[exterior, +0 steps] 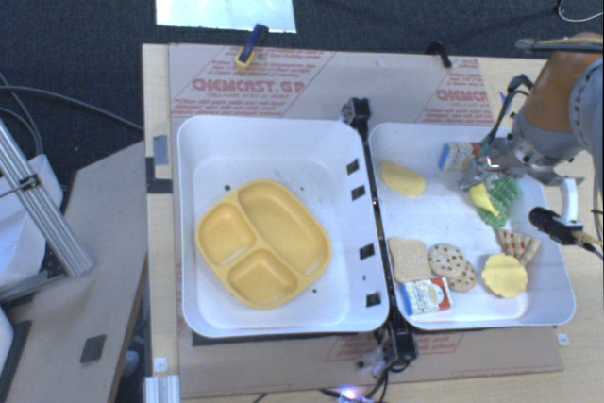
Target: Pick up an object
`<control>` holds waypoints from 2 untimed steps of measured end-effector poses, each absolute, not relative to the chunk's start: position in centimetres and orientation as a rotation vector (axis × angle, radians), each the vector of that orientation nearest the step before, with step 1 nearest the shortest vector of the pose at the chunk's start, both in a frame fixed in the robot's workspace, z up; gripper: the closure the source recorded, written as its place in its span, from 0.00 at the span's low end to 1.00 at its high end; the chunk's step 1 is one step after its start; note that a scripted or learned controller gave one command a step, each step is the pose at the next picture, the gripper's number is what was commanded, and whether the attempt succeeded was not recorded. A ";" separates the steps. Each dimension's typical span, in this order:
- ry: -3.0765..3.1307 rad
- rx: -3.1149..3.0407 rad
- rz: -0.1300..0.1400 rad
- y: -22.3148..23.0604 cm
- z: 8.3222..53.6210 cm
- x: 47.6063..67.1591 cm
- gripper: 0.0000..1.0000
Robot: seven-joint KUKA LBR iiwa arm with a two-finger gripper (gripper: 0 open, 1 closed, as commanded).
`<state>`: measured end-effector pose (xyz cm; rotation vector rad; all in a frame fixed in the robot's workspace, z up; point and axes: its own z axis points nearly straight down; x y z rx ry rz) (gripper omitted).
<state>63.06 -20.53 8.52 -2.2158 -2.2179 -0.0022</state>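
We look down on two shallow white bins side by side. The gripper (483,167) is low in the far right part of the right bin (557,302), its tip crowded against a green leafy toy (502,195) and a small yellow piece (481,196) beside it. We cannot tell whether its fingers are released or clenched, nor whether anything sits between them.

We judge the step to be closing on one of those two pieces. To do it well, we would centre on one item alone, then lift straight up so the neighbours stay put.

Counting the right bin:
- one yellow oval (403,178)
- one small box (455,156)
- one toast slice (410,258)
- two cookies (452,265)
- one waffle-patterned piece (517,244)
- one round yellow piece (505,275)
- one red-and-white carton (425,296)

The left bin (283,132) holds one yellow divided tray (262,243).
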 end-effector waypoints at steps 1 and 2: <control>-2.228 -2.217 0.000 -18.2 8.5 62.6 1.00; -2.231 -2.217 -0.003 -18.3 9.6 62.7 1.00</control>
